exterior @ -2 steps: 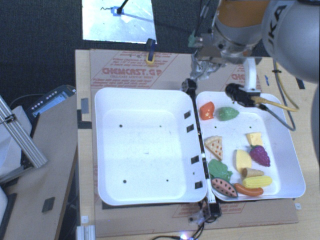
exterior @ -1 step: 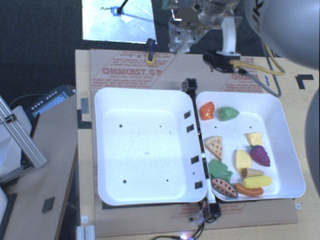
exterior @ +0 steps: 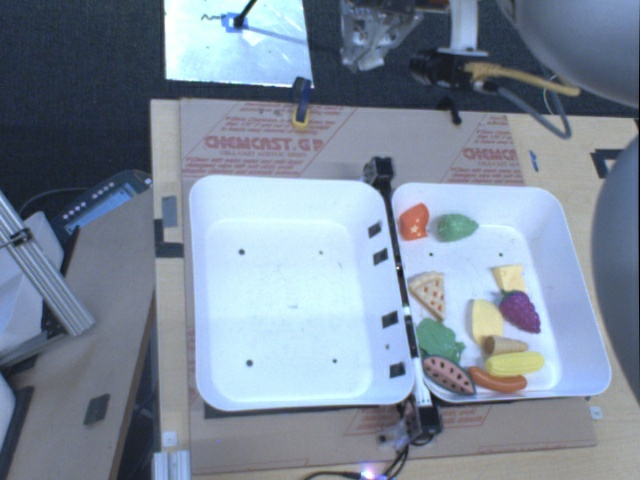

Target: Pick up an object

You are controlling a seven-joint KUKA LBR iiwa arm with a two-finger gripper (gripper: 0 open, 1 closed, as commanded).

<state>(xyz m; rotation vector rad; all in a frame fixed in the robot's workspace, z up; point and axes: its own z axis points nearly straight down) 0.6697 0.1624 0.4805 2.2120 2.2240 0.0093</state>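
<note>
- White plastic makes up both bins: the left bin [exterior: 290,293] has a bare floor, and the right bin [exterior: 570,268] carries all the toy food.
- Nothing has been picked up as far as the camera view shows; the whole grasp is still to do. The tool [exterior: 365,33] hangs high at the top of the view, beyond the far edge of the bench [exterior: 420,133] and well apart from the food.
- That part of the view is blurred and crowded with metal parts, so whether the tool is apart or together cannot be told; nothing is seen in it.
- Any piece could serve as the object. Along the far side lie a red-orange pepper [exterior: 414,221] and a green leafy piece [exterior: 456,227], near each other.
- A pizza slice [exterior: 429,292] lies close to the wall shared with the left bin, with a green broccoli-like piece [exterior: 437,339] nearer the camera.
- A watermelon slice [exterior: 448,375], a sausage [exterior: 497,380] and a corn cob [exterior: 517,363] crowd the near edge.
- Purple grapes [exterior: 520,310], a pale yellow block [exterior: 486,319] and a small cheese wedge [exterior: 509,277] lie in the middle right.
- The pepper and leafy piece look easiest to reach, having open floor around them.
</note>
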